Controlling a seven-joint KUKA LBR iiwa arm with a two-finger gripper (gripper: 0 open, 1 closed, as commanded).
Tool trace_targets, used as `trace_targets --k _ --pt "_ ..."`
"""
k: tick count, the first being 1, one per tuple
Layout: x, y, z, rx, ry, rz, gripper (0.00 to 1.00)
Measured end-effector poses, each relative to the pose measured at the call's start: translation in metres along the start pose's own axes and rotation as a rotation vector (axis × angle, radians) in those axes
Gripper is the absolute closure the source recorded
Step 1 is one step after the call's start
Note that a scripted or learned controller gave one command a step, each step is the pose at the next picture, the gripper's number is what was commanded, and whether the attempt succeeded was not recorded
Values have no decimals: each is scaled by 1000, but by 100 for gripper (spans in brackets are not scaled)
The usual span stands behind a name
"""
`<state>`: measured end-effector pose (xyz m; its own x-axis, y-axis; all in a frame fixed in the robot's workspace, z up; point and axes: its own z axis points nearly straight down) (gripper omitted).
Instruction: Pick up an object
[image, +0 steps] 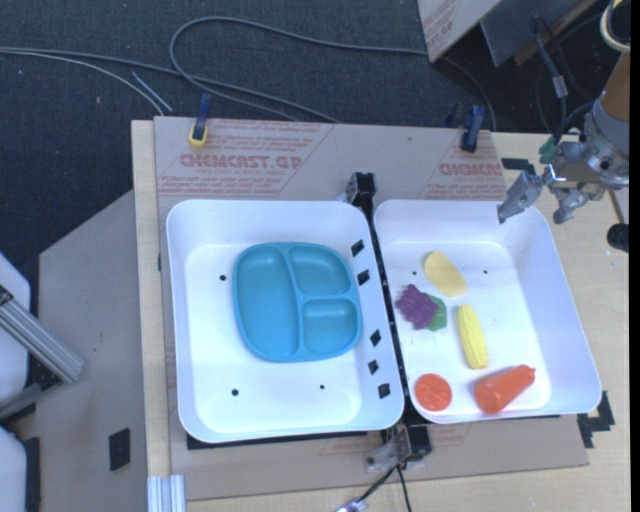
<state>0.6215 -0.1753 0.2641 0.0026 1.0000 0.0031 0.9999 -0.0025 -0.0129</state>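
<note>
Camera view shows the claw (545, 194) spread open and holding nothing, hovering over the far right corner of the right bin (560, 290). Below it and to its left lie a lemon (444, 274), purple grapes (421, 307), a corn cob (472, 336), a tomato (433, 393) and a carrot (503, 388). Farther left, the other bin (200, 250) holds a blue plate (296, 301).

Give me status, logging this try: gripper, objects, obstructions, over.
Gripper open, above the right bin's far corner, holding nothing. Yellow lemon, purple grapes, corn, tomato, carrot all loose in bin. Nothing blocking.
</note>
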Motion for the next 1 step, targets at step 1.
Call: trace_targets --k 1 --pt "1 2 -7 -13 -3 -3 0"
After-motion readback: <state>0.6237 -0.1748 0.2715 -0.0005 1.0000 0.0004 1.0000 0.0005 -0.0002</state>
